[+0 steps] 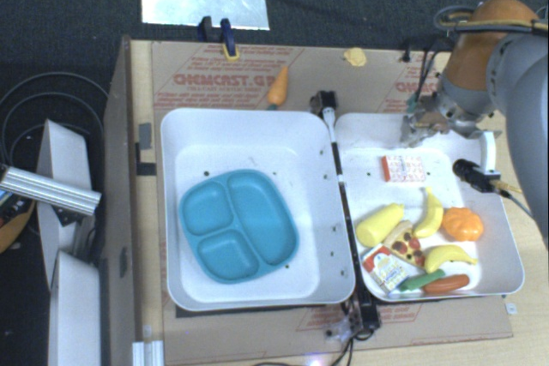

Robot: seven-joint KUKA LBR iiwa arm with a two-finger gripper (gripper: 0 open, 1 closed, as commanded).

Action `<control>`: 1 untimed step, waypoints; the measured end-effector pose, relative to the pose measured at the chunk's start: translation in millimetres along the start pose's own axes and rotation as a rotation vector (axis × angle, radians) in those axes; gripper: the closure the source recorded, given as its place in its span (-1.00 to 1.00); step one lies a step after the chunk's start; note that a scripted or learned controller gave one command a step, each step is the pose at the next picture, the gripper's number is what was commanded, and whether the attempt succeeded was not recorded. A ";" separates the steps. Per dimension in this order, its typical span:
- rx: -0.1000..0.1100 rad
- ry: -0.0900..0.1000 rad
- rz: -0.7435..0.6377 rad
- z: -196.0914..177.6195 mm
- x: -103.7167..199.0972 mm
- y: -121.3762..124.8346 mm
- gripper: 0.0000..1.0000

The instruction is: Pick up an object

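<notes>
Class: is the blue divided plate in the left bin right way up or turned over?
Right way up: the blue plate shows its three hollow compartments.

1. A single fixed camera looks down at a slant on the bench (257,69), taking in both white bins.
2. It sits well back: the gripper (418,133) appears small at upper right, the left bin (249,129) to its left.

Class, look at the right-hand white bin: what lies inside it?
Inside the right bin lie two bananas, an orange fruit, a yellow piece, a pizza slice, a red-and-white packet and other toys. Whatever lies beneath this pile is covered.
</notes>
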State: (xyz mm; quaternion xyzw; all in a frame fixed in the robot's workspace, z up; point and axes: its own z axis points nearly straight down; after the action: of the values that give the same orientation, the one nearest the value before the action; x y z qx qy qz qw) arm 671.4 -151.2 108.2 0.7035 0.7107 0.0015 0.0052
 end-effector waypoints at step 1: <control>0.005 0.007 0.001 -82.3 81.2 -69.1 1.00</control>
State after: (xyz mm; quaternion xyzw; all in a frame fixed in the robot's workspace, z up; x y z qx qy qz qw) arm 600.7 -70.3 189.5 0.7038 0.7104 0.0025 0.0009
